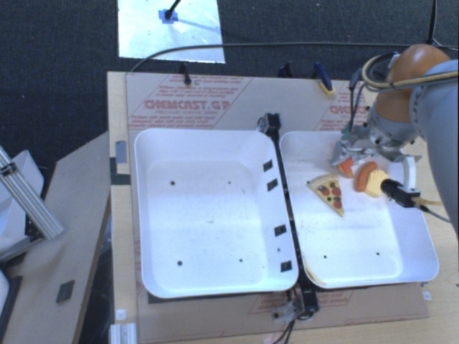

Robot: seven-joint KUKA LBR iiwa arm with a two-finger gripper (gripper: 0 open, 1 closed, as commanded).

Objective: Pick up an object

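We see the claw point(349, 155) low over the far part of the right bin point(362, 253), close to that bin's back wall. From this slant we cannot tell whether it stands wide, narrow or closed on anything, since the wrist hides much of it. Three candidates lie near it. A small orange piece point(346, 168) sits right at its tip, touching it or nearly so. An orange-and-yellow toy food piece point(370, 180) is just beside the claw on its nearer side. A toy pizza slice point(328, 192) lies a little further out, on the side away from the arm, towards the wall shared with the left bin point(208, 213). We judge the small orange piece to be the target, and the risks come from how crowded that spot is. The two orange things sit so close together that the claw may nudge one while going for the other, or pinch both and lose them on the lift. The small piece looks rounded and could squirt out sideways if caught off-centre. The back wall is near, so a descent slightly off could land on the bin's slope rather than its floor. The pizza slice lies flat and thin, so a try at it would likely scrape over it.
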